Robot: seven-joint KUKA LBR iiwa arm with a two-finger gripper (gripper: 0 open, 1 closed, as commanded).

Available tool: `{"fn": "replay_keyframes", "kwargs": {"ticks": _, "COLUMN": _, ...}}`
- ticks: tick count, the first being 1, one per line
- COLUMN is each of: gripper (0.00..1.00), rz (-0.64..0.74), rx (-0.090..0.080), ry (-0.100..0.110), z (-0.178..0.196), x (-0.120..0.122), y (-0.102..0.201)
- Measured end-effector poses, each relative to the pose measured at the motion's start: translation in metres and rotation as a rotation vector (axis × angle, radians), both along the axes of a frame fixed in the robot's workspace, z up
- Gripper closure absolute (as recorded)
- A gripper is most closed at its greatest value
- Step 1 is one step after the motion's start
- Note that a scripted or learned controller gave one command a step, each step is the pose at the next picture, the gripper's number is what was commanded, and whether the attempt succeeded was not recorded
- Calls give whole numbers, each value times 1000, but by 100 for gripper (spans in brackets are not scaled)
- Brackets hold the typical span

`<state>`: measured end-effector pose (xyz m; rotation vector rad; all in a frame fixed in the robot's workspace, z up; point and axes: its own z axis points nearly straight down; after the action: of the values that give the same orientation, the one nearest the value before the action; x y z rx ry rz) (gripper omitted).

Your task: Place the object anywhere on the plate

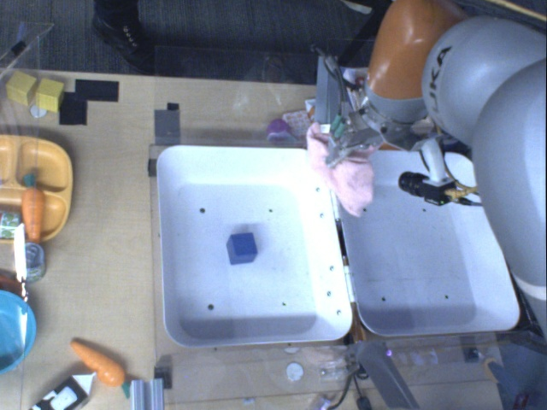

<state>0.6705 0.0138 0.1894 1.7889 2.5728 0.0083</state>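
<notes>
The pincer [349, 139] hangs over the far end of the seam between the two bins, and a pale pink cloth [346, 173] is caught between its fingers, drooping from them in a soft fold that reaches down over the inner rim of the right bin [444, 314]. The pincer is clenched on that cloth. Just behind the pincer stands the grey arm [487, 84] with its orange band [402, 32], coming in from the right. To the pincer's right, close by over the right bin, a short black fitting [425, 186] sticks out from the arm.

Below and to the left of the pincer lies the left bin [188, 314], and in it, well apart from the pincer, sits a small blue cube [243, 247], resting flat on the white floor. Just left of the pincer, beyond the bin's far rim, a small purple thing [279, 129] lies on the counter [111, 254].

Far to the left of the pincer, at the counter's edge, a yellow divided plate [51, 156] carries a carrot [32, 212]. Farther left and nearer the camera, a blue bowl [15, 331] shows at the edge, and another carrot [99, 362] lies on the counter near the front. Two yellow blocks [36, 92] sit at the far left corner.
</notes>
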Motion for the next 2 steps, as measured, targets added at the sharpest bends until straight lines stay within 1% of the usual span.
{"fn": "replay_keyframes", "kwargs": {"ticks": 1, "gripper": 100, "rz": 74, "rx": 2, "ry": 7, "z": -42, "x": -55, "y": 119}}
{"fn": "replay_keyframes", "kwargs": {"ticks": 2, "gripper": 100, "rz": 6, "rx": 5, "ry": -3, "z": -93, "x": -55, "y": 187}}
